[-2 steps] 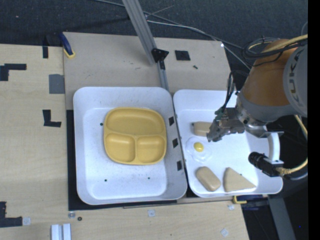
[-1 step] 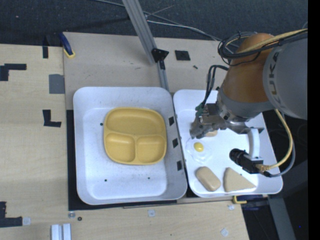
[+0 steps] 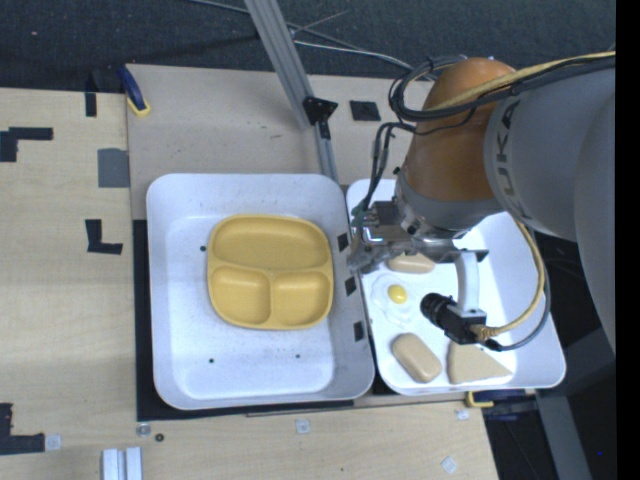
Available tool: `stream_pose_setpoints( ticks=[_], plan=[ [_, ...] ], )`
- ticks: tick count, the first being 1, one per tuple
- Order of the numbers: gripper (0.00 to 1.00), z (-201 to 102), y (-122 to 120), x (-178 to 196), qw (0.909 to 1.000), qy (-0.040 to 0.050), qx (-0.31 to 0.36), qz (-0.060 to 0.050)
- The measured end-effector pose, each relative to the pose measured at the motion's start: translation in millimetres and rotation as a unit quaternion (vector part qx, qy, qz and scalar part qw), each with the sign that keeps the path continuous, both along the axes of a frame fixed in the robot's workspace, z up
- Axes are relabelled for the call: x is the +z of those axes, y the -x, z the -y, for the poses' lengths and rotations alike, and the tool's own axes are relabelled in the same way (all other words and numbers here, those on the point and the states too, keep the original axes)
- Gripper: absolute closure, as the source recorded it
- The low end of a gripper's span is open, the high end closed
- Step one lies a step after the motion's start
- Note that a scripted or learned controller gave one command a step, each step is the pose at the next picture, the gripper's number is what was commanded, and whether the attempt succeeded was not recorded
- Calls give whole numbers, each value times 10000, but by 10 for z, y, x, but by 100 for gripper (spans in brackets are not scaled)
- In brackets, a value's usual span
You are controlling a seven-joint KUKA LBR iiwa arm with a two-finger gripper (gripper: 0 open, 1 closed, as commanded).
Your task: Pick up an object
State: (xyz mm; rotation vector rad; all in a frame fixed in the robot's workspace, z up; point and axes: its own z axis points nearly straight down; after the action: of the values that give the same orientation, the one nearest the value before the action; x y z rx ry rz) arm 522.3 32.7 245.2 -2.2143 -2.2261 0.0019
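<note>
Camera view, looking down at a slant on two shallow white bins set side by side on a pale wooden bench point(image 3: 60, 298).

Left bin point(image 3: 180, 368): holds a yellow divided plate point(image 3: 270, 270), three compartments, one long across the top and two smaller below. It lies flat, right way up, toward the upper middle of the bin floor. A few dark specks on the floor below it.

Right bin point(image 3: 535, 363): the arm point(image 3: 470, 148) reaches in from the right, grey body with the orange band over the wrist, and covers the upper part of this bin. A black cable loops above the orange band; a yellowish hose curves down the arm's right side to a black fitting point(image 3: 450, 315) with a brass end.

Gripper point(image 3: 372, 240): down low at the upper left of the right bin, close to the wall between the bins. Metal parts visible, but whether the jaws are released or clenched cannot be told from this angle, and nothing is seen between them.

Objects in the right bin:
- a toy fried egg point(image 3: 395, 296), white with yellow yolk, just below the gripper.
- a pale tan flat piece point(image 3: 412, 263), partly under the wrist, beside the egg.
- a tan bread-roll shape point(image 3: 415, 357), near the front edge.
- a pale wedge point(image 3: 480, 365), like cheese or a sandwich half, just right of the roll.

Black tape marks point(image 3: 100, 236) lie scattered on the bench.
</note>
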Motion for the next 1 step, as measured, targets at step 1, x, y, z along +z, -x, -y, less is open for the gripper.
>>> stream_pose_setpoints(
  ticks=[1],
  plan=[
    [100,-553,-139,-129,10000,5,2,1]
  ],
)
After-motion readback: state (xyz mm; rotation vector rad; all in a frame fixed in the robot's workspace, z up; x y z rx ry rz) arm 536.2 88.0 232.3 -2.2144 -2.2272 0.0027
